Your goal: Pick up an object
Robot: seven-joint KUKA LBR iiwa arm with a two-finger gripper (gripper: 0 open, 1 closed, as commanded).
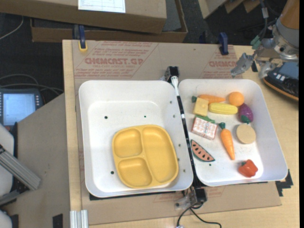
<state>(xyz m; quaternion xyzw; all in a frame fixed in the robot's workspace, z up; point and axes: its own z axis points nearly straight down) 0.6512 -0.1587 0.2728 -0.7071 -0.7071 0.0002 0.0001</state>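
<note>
We see the end effector (243, 64) poised beyond the far rim of the right bin (275, 146); we cannot tell its opening, and nothing shows in its hold. Candidate toys crowd the bin: an orange (236, 98), a corn cob (223, 109), a carrot (227, 143), a watermelon slice (202, 152). Tight packing risks a descent striking neighbours, pushing one aside instead of grasping it.

My table (118, 56) is brown board, and two white bins, the left bin (90, 127) and the right bin (270, 141), sit on it side by side.
</note>
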